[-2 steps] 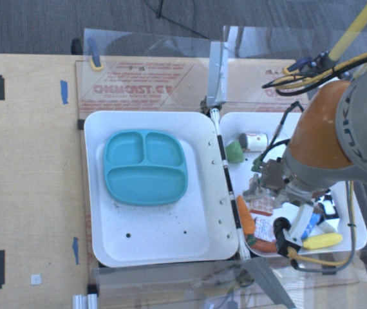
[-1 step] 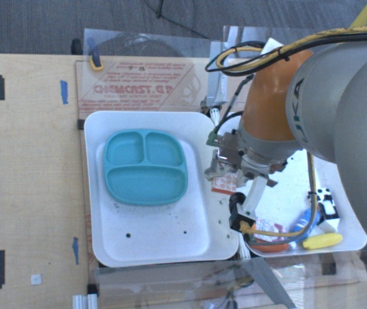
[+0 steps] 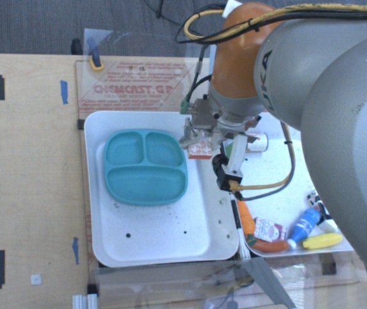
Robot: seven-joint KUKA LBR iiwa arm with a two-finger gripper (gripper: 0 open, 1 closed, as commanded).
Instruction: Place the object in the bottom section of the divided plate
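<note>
Start at the near edge of the right bin (image 3: 280,253), where you see the leftover clutter: a carrot (image 3: 246,217), a small pink packet (image 3: 272,228), a red sausage (image 3: 270,245), a blue bottle (image 3: 304,224) and a yellow banana (image 3: 322,240), all crowded into that corner and well apart from the plate.

Move up and you meet the gripper (image 3: 199,148), hanging over the ridge between the two bins. A small red-and-white object (image 3: 201,149) sits right under its tip, but you cannot tell whether the fingers are clamped on it or merely above it, since the wrist hides them.

To its side, in the left bin (image 3: 145,243), lies the teal divided plate (image 3: 146,167). Its wide bottom section (image 3: 146,184) faces you, with two smaller sections beyond. The object is just beside the plate's right rim, so it likely needs a short carry toward you and leftward before release.
</note>
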